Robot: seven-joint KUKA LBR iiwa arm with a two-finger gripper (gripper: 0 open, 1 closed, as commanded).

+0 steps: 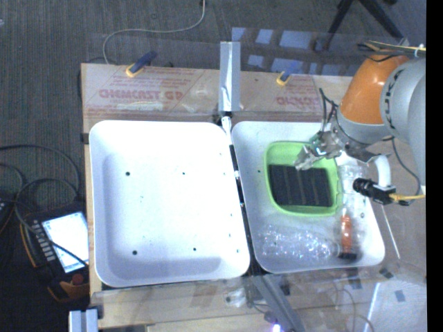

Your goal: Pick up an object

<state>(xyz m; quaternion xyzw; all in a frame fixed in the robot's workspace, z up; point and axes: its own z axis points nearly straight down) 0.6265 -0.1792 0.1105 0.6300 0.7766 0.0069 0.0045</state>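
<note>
Claw (313,153) hangs over upper right edge of green tray (277,159) in right bin (247,185). Whether claw is spread or pressed together: cannot tell, tips too small and blurred. Tray's dark ribbed insert (299,187) lies just below-left of claw. Clear crumpled wrap (294,243) and orange-capped tube (345,232) sit nearer bin's front, further from claw. Left bin (166,199) well apart.

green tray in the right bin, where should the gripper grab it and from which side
Probably the raised rim of the green tray, from above, one finger inside and one outside. It lies flat in the right bin, so its dark ribbed floor offers nothing to pinch. The near-left rim looks freest; the gripper hovers over the far edge.
</note>
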